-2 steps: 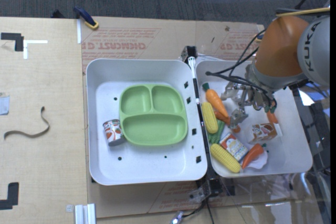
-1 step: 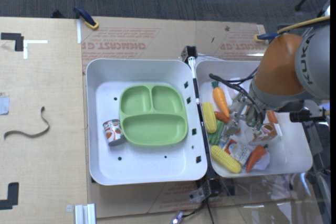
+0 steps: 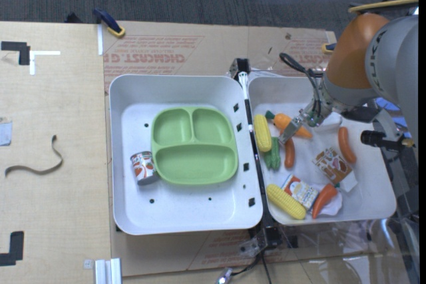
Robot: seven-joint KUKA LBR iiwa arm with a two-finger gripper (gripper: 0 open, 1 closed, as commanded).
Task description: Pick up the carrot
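Here I see the carrot (image 3: 291, 123), orange with a green top, in the right bin (image 3: 379, 206) just right of the corn cob (image 3: 262, 132); the tool (image 3: 295, 127) sits on it, grip state I cannot tell; a sausage (image 3: 289, 153) and green pepper (image 3: 273, 155) crowd below.

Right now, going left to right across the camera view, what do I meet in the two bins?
Can → green tray → upper corn → carrot → gripper → hot dog
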